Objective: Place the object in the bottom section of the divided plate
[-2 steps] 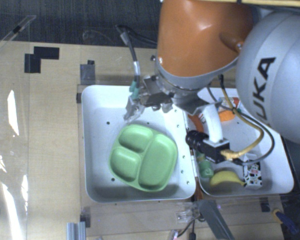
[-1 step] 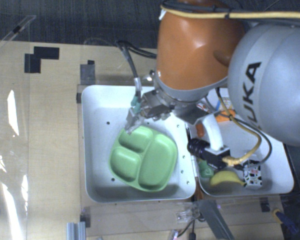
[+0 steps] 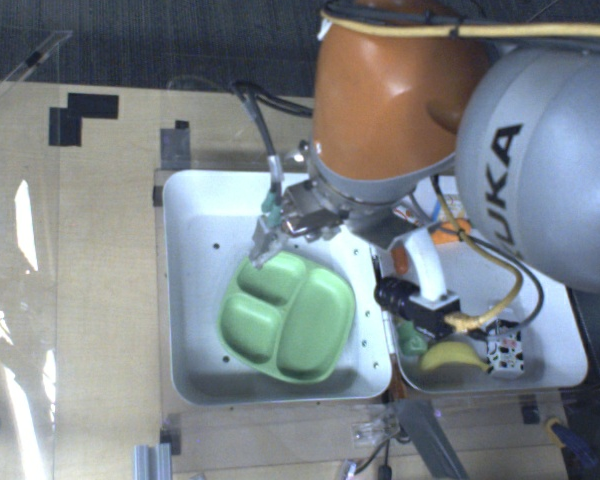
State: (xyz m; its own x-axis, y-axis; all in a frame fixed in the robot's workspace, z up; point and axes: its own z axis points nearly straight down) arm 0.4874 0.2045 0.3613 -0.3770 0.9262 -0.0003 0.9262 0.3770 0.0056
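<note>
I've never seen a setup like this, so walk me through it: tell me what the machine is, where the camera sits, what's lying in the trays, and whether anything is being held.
This is one photo from a camera fixed above a bench, looking down at a slant. The big grey and orange shape is a robot arm reaching in from the right. Its end effector hangs over the left white bin, just above the top edge of a green divided plate lying there. I cannot make out anything gripped in it. The right white bin holds several small things, including a banana, a green object and something orange, partly hidden by the arm.
</note>
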